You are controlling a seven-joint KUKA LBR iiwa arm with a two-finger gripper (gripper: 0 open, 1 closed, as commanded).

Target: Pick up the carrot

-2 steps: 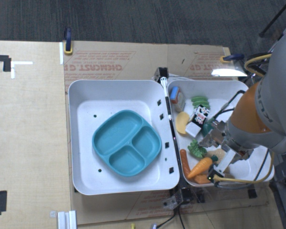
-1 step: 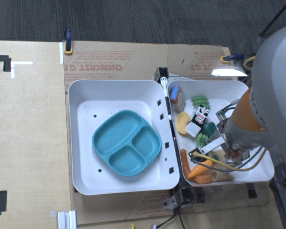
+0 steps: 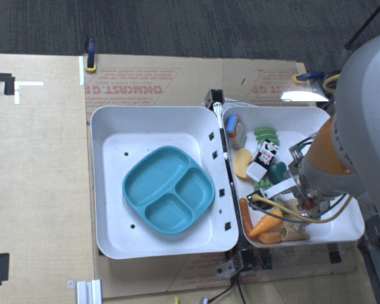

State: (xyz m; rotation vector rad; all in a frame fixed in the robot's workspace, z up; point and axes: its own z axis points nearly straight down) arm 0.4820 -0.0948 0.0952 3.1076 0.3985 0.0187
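The carrot (image 3: pixel 265 225) is an orange tapered piece lying near the front edge of the right bin (image 3: pixel 342 230). A thinner red-orange stick (image 3: pixel 245 213) lies just left of it, and a brownish piece (image 3: pixel 270 237) sits just in front. My gripper (image 3: pixel 306 202) hangs low over the right bin, to the right of the carrot and slightly behind it. The grey wrist with its orange band (image 3: pixel 332 151) covers much of it. I see nothing of the carrot lifted off the bin floor.
Behind the carrot the right bin holds a green item (image 3: pixel 265 135), a black-and-white toy (image 3: pixel 266 151), a yellow piece (image 3: pixel 242 163), a white block (image 3: pixel 258 171) and a dark green item (image 3: pixel 278 170). A blue divided plate (image 3: pixel 169 189) lies in the left bin (image 3: pixel 107 170).
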